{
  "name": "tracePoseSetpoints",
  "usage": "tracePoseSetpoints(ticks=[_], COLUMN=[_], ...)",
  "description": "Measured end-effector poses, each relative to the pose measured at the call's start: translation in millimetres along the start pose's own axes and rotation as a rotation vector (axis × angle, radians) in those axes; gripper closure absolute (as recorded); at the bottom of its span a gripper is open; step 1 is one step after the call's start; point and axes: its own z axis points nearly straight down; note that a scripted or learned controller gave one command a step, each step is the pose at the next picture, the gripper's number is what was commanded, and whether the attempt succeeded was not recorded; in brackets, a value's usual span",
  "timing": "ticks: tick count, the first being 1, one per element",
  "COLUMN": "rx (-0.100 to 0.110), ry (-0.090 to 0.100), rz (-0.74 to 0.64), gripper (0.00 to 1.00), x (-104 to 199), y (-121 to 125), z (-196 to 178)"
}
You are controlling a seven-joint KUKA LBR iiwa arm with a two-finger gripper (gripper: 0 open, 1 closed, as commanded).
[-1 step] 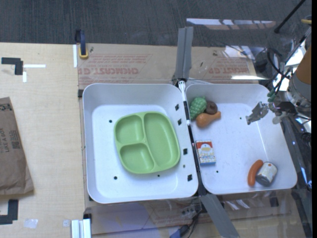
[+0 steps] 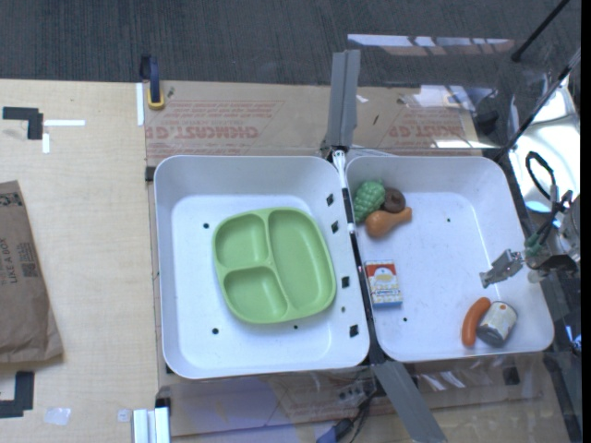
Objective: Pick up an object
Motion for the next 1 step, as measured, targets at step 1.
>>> tracePoseSetpoints(ticks=[1], rx=[-0.003], ry=[-0.002], rz=[-0.091], gripper=[0.0], x=[28.4], y=[2.8], z=[-51.6])
